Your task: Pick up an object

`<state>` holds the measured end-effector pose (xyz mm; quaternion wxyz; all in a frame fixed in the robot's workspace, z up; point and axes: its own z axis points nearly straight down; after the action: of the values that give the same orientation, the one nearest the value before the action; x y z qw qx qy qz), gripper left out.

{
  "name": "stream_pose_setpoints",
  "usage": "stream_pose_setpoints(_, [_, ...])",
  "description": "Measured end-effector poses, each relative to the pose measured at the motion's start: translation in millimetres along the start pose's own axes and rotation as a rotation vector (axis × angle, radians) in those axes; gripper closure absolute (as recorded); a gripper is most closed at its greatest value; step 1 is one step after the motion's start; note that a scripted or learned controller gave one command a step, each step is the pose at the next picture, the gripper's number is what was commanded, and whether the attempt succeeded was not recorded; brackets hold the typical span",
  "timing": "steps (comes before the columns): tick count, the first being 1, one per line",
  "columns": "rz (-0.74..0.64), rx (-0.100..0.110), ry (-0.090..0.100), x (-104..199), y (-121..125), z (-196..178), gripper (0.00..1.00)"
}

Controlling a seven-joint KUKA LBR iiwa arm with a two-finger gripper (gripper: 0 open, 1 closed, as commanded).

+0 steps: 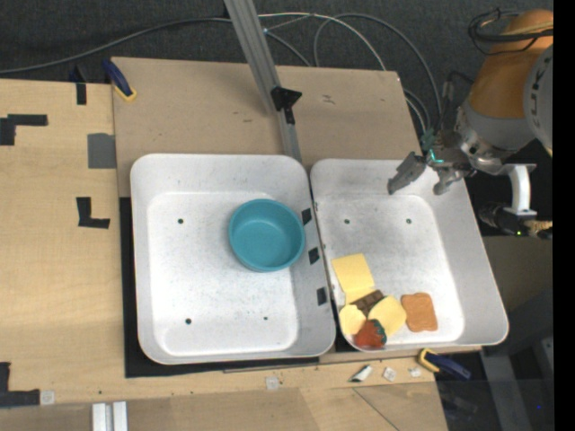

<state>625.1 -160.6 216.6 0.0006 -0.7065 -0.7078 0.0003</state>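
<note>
A: What lies nearest, at six o'clock of the right bin (467, 241)?

B: A small heap: a red piece (369, 335), a yellow block (388, 312), a brown bit (368, 300), and an orange slab (419, 312) just beside them. A bigger yellow slab (353, 275) sits right behind, touching the heap.

A: And the left bin (162, 241)?

B: A blue bowl (265, 233), upright, near its middle.

A: Farther back?

B: The hand (422, 179) hangs over the right bin's far rim at about one o'clock, fingers spread, nothing between them, well apart from the heap. The counter (198, 106) runs behind.
</note>
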Motion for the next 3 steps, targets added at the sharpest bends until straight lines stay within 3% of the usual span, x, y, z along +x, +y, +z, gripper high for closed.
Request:
stream_pose_setpoints(1, [-0.001, 0.000, -0.001, 0, 0, 0, 0.00])
stream_pose_setpoints(2, [-0.001, 0.005, -0.001, 2, 8, 58, 0.00])
stream_pose_setpoints(3, [0.000, 0.005, -0.001, -1, 1, 105, 0.00])
